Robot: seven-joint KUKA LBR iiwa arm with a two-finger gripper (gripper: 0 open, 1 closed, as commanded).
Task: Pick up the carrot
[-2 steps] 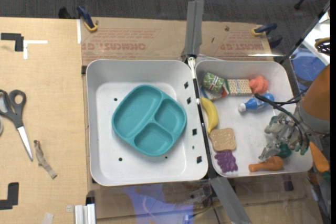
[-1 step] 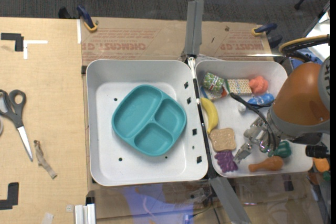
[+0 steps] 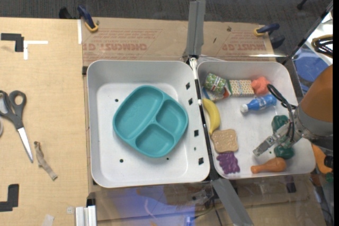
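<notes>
**Mira:** Where is the carrot [image 3: 269, 165] now? I look for it from here.

**Tomas:** In the right bin [image 3: 249, 67], at the near edge, in the corner toward the arm. It lies flat on the white floor. The thick orange end points to the right, the thin end points to the left, toward the purple grapes [image 3: 228, 163].

**Mira:** And the gripper [image 3: 267, 144]?

**Tomas:** It hangs just above the carrot in this view, a little toward the back of the bin. The metal fingers point down and to the left. Between them I see nothing, so it carries no object. If the fingers are spread or closed, I cannot tell from here; they are small and a dark green vegetable [image 3: 283, 152] stands close behind them.

**Mira:** So the carrot is on the near side of the hand?

**Tomas:** Yes, near and a bit under it. The long axis of the carrot runs almost left to right, slightly tilted. I think the hand must come a short way toward us and go down, with the fingers across that axis.

**Mira:** What stands around it?

**Tomas:** The slice of bread [image 3: 225, 140] and the banana [image 3: 212, 115] are to the left, well apart. The green vegetable touches or nearly touches the thick end; this may disturb the grasp.
</notes>
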